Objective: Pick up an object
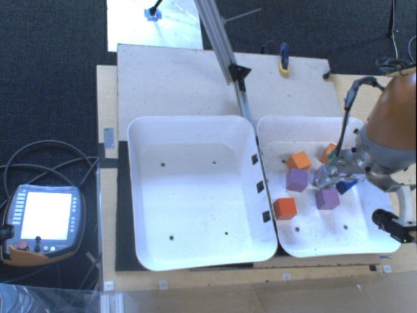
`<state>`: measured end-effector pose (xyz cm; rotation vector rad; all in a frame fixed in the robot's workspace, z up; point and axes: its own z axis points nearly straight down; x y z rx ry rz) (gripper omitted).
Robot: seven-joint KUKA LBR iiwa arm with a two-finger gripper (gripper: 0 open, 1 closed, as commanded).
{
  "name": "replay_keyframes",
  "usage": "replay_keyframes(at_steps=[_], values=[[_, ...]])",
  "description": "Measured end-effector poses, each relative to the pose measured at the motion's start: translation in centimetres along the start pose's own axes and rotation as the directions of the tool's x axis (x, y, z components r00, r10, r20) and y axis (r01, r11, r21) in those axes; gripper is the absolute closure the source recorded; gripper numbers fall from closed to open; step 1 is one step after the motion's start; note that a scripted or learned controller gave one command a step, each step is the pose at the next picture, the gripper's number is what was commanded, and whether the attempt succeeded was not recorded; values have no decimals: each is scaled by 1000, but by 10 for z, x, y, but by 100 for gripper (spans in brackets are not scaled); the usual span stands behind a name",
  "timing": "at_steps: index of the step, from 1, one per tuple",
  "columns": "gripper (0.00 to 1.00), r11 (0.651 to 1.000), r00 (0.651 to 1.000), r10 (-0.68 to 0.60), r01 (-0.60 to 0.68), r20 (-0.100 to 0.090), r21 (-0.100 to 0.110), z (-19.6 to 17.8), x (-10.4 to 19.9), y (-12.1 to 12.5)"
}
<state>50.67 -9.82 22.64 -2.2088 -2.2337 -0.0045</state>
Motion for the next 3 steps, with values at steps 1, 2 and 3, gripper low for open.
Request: replay_keyframes(at_steps=[1, 2, 3], values=[[100, 1000, 1000, -1, 1, 0, -2, -12, 54, 2], [100, 1000, 1000, 0, 0, 0, -1, -18, 102, -1], [100, 1000, 1000, 1, -1, 0, 2, -4, 153, 1]])
